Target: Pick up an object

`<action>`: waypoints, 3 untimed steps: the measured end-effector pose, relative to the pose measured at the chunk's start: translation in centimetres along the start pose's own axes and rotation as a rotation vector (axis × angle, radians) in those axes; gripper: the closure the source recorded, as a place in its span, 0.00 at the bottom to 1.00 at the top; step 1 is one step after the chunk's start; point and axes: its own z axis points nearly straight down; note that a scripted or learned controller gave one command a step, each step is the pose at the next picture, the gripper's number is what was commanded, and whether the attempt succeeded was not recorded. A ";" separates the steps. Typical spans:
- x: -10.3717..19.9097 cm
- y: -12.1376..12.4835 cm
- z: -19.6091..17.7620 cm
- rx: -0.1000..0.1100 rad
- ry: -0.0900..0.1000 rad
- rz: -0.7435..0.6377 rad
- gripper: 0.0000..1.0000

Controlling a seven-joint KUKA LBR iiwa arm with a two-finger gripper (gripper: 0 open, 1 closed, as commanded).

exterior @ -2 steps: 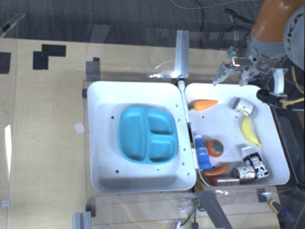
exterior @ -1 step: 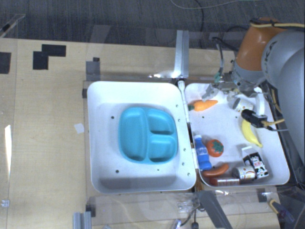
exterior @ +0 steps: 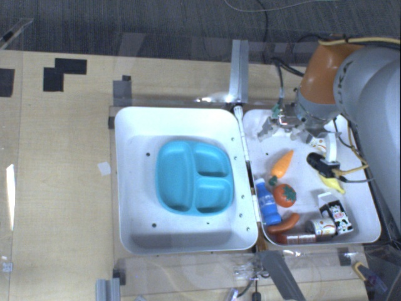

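Tool (exterior: 289,123): near right bin's far edge; grip state cannot be told.
Orange plastic carrot (exterior: 282,163): right bin (exterior: 369,221) centre, apart from tool.
Labels: black-and-white carton (exterior: 334,217) at near-right corner, writing unreadable.
Left bin (exterior: 135,137): blue divided plastic tray (exterior: 192,176).

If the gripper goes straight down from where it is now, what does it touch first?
Probably the bare floor of the right white bin, at its far end. The gripper hangs above that spot; the orange toy carrot lies nearer the camera, apparently outside its path, though depth is unclear.
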 end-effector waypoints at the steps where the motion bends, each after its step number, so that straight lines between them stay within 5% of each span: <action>1: -1.9 -5.3 0.9 0.023 0.006 0.018 0.00; 2: -6.3 -12.3 0.6 0.020 0.009 0.106 0.00; 3: -1.7 -16.5 0.4 0.010 0.002 0.003 0.00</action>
